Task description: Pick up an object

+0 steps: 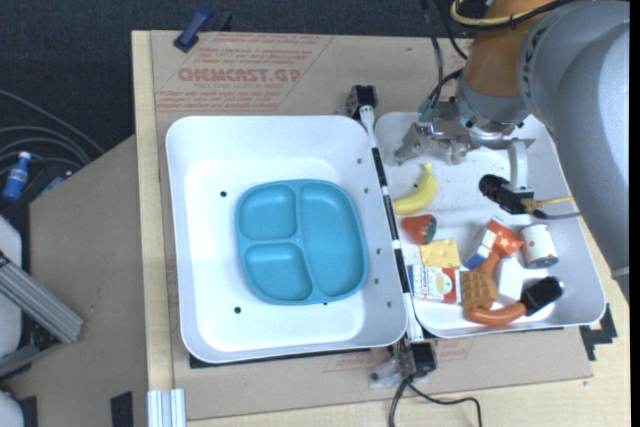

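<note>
We cannot make out the gripper's (437, 137) fingers, a small blurred metal cluster at the upper right of the frame. The grey arm (590, 105) runs off the right edge and covers the right bin's (590, 300) upper right corner. The small items heaped at lower right overlap, and several stay unidentifiable.

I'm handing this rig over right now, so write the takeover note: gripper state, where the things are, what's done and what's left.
Gripper: over the right bin's far left corner, near the banana; nothing visibly held.
Right bin: banana and strawberry by the left wall; cheese slice, hot dog and other toy food toward the near side.
Left bin: blue divided plate.
Done: no pick yet.
Left: grasp an object and lift it; the banana looks nearest.
</note>
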Controlling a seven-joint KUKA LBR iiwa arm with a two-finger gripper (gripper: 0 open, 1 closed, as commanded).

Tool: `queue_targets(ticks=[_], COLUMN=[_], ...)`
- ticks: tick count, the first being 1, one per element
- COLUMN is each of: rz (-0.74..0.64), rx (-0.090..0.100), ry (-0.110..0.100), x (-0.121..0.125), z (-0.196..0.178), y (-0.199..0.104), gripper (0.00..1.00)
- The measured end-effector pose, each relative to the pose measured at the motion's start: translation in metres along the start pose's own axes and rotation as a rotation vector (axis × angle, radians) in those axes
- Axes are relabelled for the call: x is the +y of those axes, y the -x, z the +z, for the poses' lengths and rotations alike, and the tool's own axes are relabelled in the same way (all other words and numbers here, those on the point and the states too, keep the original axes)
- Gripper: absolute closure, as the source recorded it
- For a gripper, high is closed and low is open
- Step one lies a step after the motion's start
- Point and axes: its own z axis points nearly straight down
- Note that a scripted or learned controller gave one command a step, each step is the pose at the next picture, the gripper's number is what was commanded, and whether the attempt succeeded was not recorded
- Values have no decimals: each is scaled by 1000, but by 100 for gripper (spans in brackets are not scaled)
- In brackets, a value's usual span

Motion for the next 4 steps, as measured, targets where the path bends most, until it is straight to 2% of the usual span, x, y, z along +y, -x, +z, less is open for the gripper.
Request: queue_targets(ticks=[1,2,3,4], rz=[0,0,1,0], rx=[0,0,0,0], ry=[2,1,0,2], x=[1,1,0,1], z=[-11,-10,0,-11], y=[0,0,1,0], gripper=[100,0,0,100])
